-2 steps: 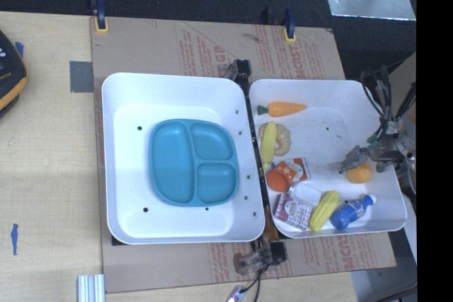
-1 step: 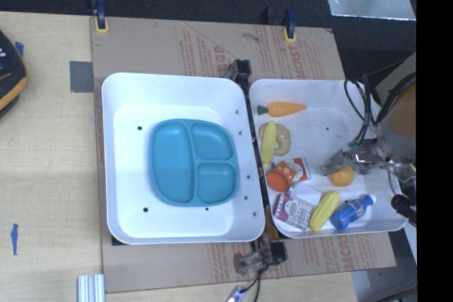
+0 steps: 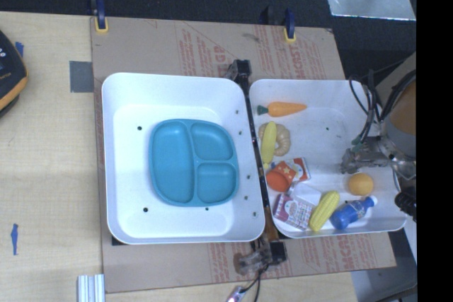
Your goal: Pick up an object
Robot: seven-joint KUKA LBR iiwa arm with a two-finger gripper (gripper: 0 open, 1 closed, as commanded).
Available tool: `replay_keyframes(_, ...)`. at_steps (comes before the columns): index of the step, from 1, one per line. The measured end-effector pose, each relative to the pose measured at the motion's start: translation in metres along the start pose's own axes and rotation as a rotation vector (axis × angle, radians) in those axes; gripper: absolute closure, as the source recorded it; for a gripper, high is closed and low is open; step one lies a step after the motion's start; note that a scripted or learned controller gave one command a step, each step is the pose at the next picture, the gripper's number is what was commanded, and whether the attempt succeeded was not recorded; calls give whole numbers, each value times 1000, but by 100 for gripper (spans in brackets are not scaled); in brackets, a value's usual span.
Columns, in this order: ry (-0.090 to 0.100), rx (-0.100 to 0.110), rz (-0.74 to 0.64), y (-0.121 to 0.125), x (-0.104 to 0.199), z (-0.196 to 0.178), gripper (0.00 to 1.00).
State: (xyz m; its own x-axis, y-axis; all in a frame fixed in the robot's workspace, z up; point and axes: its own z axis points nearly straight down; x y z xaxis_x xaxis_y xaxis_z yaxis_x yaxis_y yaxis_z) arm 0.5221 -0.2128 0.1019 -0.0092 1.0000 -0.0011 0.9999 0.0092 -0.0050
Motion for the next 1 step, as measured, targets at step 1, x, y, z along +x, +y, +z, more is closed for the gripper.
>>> replay_keyframes(1,2,-4,5,75,30,-50,100)
